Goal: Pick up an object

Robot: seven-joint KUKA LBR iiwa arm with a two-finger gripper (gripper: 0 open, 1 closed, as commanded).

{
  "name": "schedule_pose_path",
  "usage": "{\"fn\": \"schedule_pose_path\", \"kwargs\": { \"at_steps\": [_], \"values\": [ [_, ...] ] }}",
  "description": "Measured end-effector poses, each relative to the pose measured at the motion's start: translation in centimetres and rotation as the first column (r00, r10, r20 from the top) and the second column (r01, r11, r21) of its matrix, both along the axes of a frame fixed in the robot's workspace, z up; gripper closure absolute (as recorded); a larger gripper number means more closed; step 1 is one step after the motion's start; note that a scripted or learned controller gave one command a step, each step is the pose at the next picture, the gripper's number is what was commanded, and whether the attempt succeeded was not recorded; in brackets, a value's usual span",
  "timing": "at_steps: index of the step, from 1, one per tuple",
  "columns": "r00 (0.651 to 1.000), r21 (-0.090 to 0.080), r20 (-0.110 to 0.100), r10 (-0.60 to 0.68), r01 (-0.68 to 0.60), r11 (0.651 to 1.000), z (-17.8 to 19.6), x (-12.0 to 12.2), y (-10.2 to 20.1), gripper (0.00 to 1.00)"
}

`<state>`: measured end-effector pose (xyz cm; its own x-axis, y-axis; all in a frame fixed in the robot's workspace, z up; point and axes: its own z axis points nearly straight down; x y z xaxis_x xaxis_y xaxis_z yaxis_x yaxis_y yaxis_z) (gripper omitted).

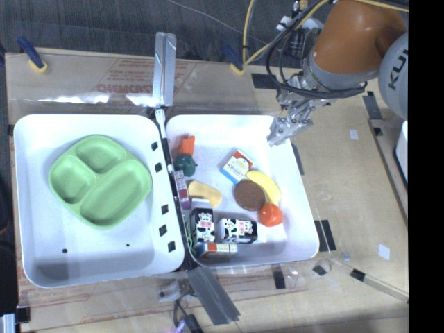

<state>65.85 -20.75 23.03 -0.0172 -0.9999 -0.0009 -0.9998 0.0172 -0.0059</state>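
The claw (286, 128) is hanging over the right bin's (295, 245) far right rim, above the banana (266, 185); grip state unclear.

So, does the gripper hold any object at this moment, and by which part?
Nothing is held. The gripper is above the upper right rim of the right bin, with no object between its fingers.

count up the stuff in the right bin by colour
Yellow: 2, a banana and a pale wedge
Orange or red: 2, a carrot-like piece and a tomato-like ball
Brown: 1, a round disc
Dark green: 1
Black-and-white cartons: 2
Multicoloured box: 1
Total: 9
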Motion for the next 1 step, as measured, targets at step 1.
{"fn": "schedule_pose_path", "kwargs": {
  "at_steps": [1],
  "values": [
    [0.985, 0.000, 0.000, 0.171, -0.171, 0.985, 0.30, -0.01, 0.03, 1.00]
  ]
}}
